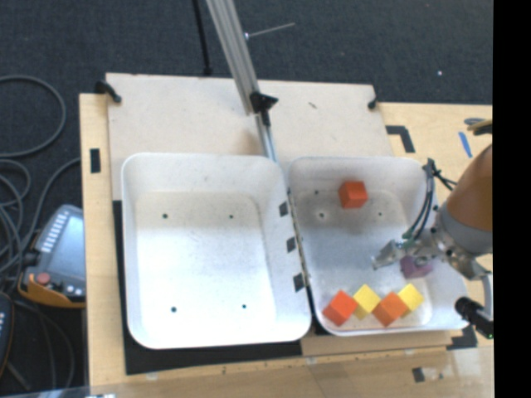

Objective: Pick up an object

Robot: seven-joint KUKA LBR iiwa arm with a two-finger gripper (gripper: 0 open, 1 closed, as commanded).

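The arm (474,199) reaches in from the right, wrist bent down over the right bin (332,172). Its pincer (406,257) sits low beside a purple block (416,265); whether it is clenched cannot be told. Red (353,194), orange and yellow blocks lie in this bin. The desk (249,114) stands on dark carpet (83,23).

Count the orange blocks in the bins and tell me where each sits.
3, all in the right bin: one alone near its far wall, two in the near row. The arm may hide more.
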